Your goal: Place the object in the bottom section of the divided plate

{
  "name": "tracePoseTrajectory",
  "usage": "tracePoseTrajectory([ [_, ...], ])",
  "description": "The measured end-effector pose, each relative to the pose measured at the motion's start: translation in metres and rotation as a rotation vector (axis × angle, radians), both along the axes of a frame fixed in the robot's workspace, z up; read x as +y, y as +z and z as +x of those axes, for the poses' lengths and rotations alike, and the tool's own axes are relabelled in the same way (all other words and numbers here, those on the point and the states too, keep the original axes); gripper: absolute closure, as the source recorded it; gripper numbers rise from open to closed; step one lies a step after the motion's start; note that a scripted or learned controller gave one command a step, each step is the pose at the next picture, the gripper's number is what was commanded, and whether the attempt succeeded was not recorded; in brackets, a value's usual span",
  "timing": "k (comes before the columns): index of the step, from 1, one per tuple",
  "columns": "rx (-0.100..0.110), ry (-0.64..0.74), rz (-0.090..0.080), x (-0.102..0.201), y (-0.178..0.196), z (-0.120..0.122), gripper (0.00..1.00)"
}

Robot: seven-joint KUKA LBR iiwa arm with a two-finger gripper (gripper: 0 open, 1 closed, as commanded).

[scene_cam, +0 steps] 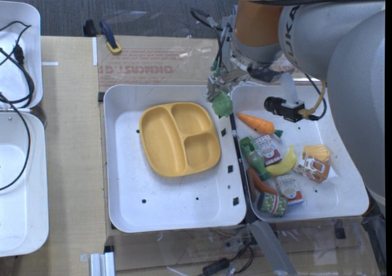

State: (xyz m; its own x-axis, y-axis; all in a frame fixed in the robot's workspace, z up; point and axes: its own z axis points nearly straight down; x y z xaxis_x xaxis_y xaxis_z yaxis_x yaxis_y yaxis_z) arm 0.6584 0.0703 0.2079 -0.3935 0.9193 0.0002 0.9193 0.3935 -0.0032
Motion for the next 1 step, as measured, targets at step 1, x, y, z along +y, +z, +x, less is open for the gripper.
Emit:
tracePoseTrajectory([
  [1,-0.002,-0.001,0.0,-0.0008,0.001,0.0005,0.0],
])
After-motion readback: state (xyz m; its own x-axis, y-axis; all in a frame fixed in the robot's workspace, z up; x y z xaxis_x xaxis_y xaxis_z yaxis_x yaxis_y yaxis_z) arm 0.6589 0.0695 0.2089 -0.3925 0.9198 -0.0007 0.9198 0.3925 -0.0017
